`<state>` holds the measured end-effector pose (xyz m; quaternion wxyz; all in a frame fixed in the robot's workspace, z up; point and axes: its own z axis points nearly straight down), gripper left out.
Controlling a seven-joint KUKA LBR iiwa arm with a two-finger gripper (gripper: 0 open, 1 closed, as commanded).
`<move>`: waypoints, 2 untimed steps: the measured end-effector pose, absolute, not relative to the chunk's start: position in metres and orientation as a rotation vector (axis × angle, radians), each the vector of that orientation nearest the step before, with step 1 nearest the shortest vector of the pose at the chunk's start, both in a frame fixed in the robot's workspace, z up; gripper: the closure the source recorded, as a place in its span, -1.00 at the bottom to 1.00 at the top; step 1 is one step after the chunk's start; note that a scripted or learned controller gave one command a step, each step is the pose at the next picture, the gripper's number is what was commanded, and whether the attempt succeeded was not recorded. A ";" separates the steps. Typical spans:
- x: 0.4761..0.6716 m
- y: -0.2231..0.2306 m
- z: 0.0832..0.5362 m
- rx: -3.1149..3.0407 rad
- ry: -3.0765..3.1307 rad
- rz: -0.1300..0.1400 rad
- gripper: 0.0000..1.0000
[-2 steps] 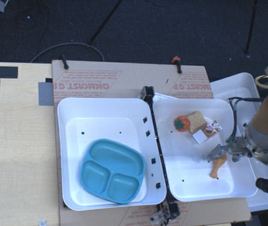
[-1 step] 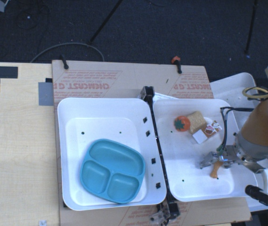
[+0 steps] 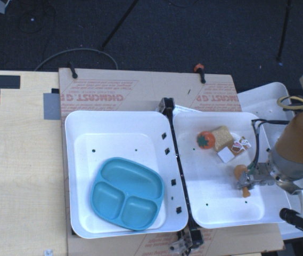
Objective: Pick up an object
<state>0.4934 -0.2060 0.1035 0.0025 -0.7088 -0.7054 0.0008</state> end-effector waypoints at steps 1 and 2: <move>0.494 -0.204 0.145 -2.220 -2.223 -0.001 1.00; 0.495 -0.195 0.201 -2.220 -2.225 -0.002 1.00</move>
